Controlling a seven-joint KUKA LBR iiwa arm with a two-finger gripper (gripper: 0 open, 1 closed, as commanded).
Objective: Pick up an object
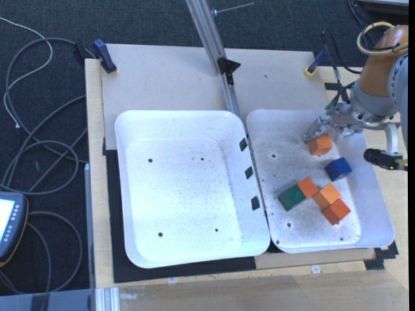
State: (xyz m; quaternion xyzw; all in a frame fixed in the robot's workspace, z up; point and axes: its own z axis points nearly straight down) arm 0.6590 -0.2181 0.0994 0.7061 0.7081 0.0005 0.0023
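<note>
My gripper (322, 133) hangs over the upper part of the right bin (373, 238), reaching in from the right. An orange block (320, 146) lies directly under its tip, touching or nearly touching it. Whether the block is held cannot be made out. A blue block (338, 169) lies a little lower right of it. Farther down the bin a green block (291, 197), a small orange block (307, 187), a light orange block (329, 194) and a red-orange block (336, 211) sit clustered together.
The left bin (130, 128) stands beside the right one, with black clips (249, 172) along the shared edge. A metal pole (206, 31) slants over the bench back. Cables (32, 141) lie on the floor at left.
</note>
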